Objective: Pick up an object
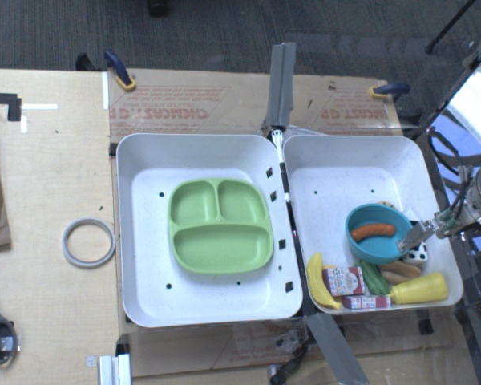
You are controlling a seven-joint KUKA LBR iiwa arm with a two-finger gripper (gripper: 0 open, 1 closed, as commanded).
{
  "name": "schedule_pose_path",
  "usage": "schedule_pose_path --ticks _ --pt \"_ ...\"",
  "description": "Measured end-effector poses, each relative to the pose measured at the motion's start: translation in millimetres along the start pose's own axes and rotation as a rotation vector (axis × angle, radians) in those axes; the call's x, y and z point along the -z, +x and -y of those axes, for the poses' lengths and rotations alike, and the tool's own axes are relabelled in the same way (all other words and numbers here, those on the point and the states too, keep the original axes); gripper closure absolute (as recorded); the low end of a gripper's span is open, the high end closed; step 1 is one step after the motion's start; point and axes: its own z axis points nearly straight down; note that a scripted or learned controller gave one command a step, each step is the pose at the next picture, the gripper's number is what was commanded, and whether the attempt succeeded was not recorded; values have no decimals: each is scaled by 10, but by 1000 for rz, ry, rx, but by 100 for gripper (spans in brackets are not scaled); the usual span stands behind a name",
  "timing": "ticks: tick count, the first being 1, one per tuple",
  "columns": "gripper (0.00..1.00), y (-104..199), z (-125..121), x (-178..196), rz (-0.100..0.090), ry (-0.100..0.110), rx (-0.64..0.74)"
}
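Observation:
The right bin [361, 163] holds a blue bowl [369, 245] with an orange sausage [372, 231] lying in it. In front of the bowl, along the bin's near wall, lie a yellow banana [319, 282], a small red-and-white carton [345, 281], a green vegetable [375, 278], a brown bread roll [401, 272] and a yellow piece [421, 289]. A white die with black dots [418, 253] sits by the bowl's right side. My gripper [415, 237] reaches in from the right, low over the bowl's right rim and just above the die. Nothing shows as held.
The left bin [144, 215] bears a green divided plate [220, 225]. A grey tape ring [89, 241] lies on the bench left of the bins. Clamps [120, 69] sit at the back edge. The far half of the right bin is bare.

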Motion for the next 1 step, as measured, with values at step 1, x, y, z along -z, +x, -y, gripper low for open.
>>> schedule_pose_path --ticks 1 --pt "0 -326 -594 -190 2 -2 54"
